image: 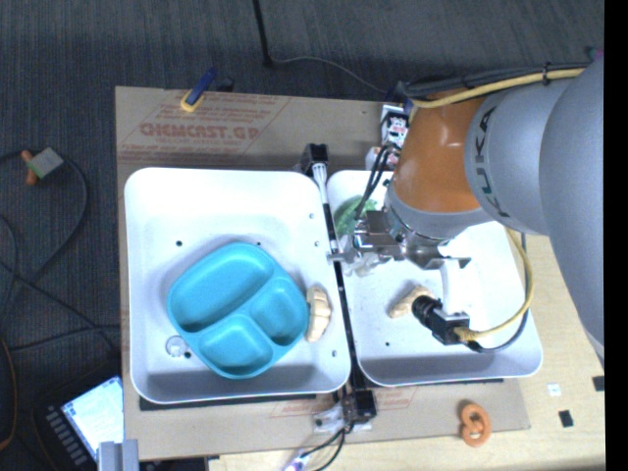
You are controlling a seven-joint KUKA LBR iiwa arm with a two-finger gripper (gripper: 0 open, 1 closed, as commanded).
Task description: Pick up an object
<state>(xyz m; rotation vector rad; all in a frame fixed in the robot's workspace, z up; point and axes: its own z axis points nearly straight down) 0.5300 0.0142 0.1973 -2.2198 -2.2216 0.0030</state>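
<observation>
Fingers unreadable, open or closed unclear; gripper (368, 241) sits low in right bin (496, 346) beside green object (345, 214). Nothing visibly held, pick pending.

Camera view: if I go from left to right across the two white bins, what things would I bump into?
Blue plate → pale curved toy → green thing → small tan piece.

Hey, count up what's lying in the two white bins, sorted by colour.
Blue: 1, the divided plate, left bin.
Cream: 2, the curved piece beside the plate, and the lump in the right bin.
Green: 1, the green thing, right bin, partly under the arm.
Pale grey: 1, the small round thing, left bin, too small to identify.
Total: 5
</observation>
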